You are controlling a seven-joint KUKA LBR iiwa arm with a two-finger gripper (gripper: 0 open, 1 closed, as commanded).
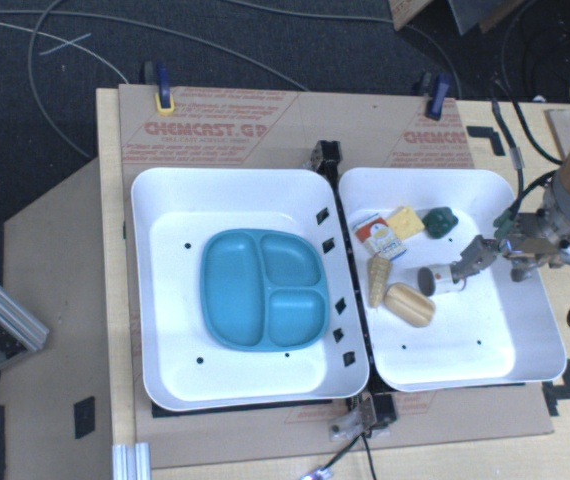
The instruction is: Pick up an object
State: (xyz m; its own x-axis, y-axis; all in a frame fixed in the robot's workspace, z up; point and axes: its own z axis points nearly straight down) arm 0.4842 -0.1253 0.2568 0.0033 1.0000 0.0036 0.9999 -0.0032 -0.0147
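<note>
Worktop [215,128]: brown board bearing two shallow white bins side by side.

Left bin [165,218]: holds one blue divided plate [263,289], three compartments, lying flat near the bin's middle.

Right bin [485,348]: holds a cluster of small items in its left and upper half. Nearest the divider, a red-and-white packet [373,231]; below it, a pale cone-shaped piece [379,274], tip pointing down. Just beside these, a yellow block [405,221]. A tan bread-like roll [409,304] lies lower, near the cone. A dark green lump [440,221] sits to the yellow block's right.

End effector [435,278]: low over the right bin, just right of the roll; a dark tip is visible, but whether the fingers are parted, or grip anything, cannot be told at this resolution.

Arm [565,218]: enters from the right edge.
</note>
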